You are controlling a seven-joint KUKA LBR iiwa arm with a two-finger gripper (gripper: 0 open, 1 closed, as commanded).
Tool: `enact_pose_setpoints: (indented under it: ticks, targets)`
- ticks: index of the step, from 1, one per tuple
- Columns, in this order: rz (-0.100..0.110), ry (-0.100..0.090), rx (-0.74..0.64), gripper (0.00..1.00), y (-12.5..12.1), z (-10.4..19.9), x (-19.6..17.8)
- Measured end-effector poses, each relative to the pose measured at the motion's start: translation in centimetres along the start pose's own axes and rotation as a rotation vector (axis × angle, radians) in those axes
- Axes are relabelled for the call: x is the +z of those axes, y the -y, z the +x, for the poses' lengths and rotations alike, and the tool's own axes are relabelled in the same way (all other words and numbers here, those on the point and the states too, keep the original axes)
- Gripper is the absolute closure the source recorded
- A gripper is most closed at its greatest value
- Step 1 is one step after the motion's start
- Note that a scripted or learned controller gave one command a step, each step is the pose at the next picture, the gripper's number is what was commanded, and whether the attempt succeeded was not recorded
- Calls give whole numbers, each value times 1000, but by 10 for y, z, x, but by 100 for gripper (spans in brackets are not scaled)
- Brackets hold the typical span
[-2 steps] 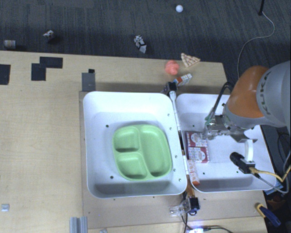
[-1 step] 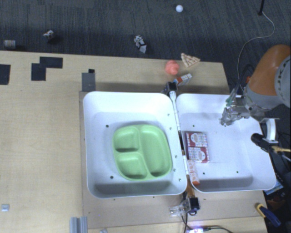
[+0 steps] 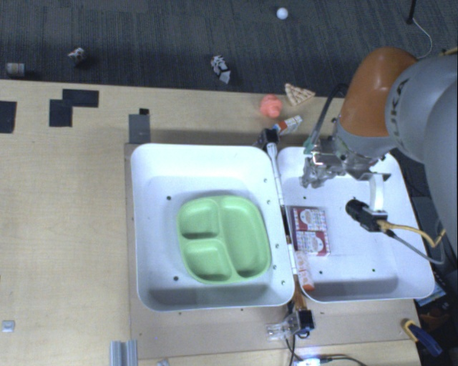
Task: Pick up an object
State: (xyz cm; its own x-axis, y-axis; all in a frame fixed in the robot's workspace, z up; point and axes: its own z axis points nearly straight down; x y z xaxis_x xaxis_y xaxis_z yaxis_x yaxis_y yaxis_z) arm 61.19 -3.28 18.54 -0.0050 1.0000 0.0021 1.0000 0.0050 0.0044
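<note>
- Where the pale wooden bench ends at the top of the view, a dark ribbed carpet begins, and a small white ball and a few small bits of clutter lie scattered on it.
- Black tape patches mark the bench's far left part, and a small grey upright block stands just beyond the left bin's far corner.
- A pink round ball, a tan wedge-shaped piece and a small red-and-white tube lie close together on the bench beyond the seam between the bins.
- The shallow white left bin holds a pale green plastic tray with three compartments, lying flat near its middle.
- The shallow white right bin holds a flat red-and-white printed packet, lying against its left side, just beside the seam.
- The grey arm's two-finger gripper hangs over the far left part of the right bin, beyond the packet and apart from it.
- Whether the gripper is open or closed cannot be told from this angle, and nothing can be seen in its grasp.
</note>
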Motion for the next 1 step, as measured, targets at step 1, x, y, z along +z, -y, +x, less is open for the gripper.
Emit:
enact_pose_setpoints:
  ticks: [1]
  targets:
    - [0,3,2,100,-9,-48,0]
